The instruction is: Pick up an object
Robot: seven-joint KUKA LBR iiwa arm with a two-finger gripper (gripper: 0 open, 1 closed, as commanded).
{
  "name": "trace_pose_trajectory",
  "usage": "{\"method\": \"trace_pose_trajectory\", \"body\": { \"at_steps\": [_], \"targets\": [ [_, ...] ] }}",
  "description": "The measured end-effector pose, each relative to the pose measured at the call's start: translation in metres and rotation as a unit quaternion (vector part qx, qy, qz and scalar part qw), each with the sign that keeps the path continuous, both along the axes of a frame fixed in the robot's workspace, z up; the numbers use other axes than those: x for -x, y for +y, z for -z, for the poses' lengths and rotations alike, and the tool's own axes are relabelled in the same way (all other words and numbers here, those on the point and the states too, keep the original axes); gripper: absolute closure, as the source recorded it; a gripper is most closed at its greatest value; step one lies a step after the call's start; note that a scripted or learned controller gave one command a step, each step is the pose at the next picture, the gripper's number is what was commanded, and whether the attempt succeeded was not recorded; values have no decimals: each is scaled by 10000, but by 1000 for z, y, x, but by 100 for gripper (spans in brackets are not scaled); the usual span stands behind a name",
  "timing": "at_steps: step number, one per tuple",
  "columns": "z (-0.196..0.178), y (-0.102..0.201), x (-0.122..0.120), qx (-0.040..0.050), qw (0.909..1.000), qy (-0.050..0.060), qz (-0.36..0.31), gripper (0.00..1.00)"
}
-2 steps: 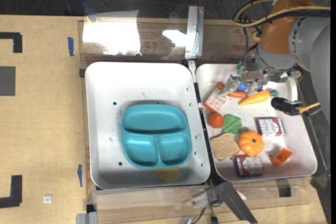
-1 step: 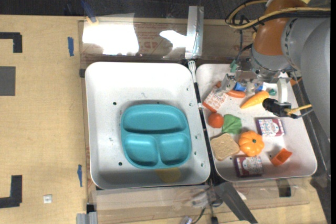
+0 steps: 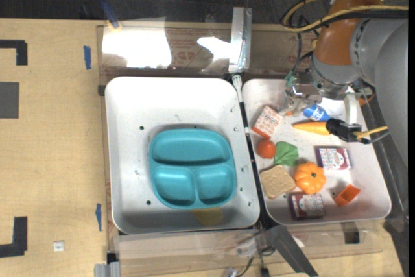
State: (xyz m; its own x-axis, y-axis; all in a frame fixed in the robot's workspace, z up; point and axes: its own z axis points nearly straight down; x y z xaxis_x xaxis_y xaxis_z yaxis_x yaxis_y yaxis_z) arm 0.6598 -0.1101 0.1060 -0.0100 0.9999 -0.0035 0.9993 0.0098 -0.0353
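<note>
- Here, the grey arm reaches in from the view's right and bends down over the far end of the right-hand bin.
- Its orange band sits just above the wrist, which points steeply downward.
- The gripper hangs low at the bin's far-left corner, just beyond a blue packet; from this angle I cannot tell whether it is open or closed.
- All the loose objects lie in this right-hand bin.
- Nearest the gripper are the blue packet, an orange carrot just in front of it, and a red-and-white packet by the left wall.
- Mid-bin: a red tomato touching a green leaf, and a pink-and-white box towards the right.
- Nearer the front: a bread slice beside an orange pumpkin, a dark red can lying on its side, and a small orange block.
- The left-hand bin holds a teal divided tray, lying flat, well apart from the gripper.
</note>
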Motion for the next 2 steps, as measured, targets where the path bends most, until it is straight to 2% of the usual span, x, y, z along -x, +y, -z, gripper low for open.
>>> {"method": "trace_pose_trajectory", "body": {
  "at_steps": [1,2],
  "targets": [
    [16,-14,-9,-20,9990,-193,415,100],
    [4,-13,-11,-19,9990,-211,406,100]
  ]
}}
